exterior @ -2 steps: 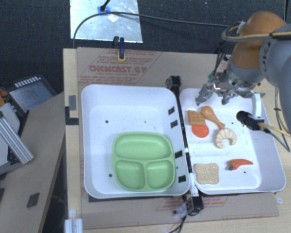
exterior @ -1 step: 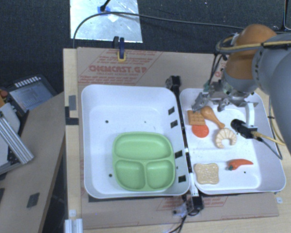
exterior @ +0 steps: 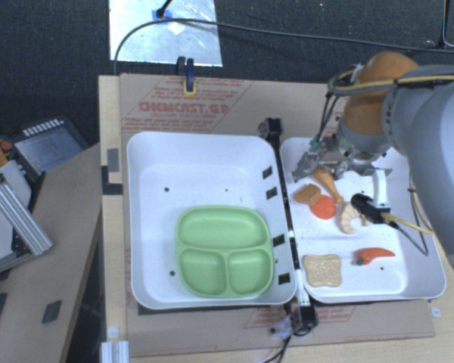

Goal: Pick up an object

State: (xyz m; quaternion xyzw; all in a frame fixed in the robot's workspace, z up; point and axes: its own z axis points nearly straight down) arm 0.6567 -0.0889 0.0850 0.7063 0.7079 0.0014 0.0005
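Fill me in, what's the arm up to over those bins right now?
The gripper is low over the back of the right bin, close to the carrot; a grasp can't be confirmed. Near it lie a tomato slice, a brown cookie, a slice of toast and a red chili. The left bin holds a green divided tray.
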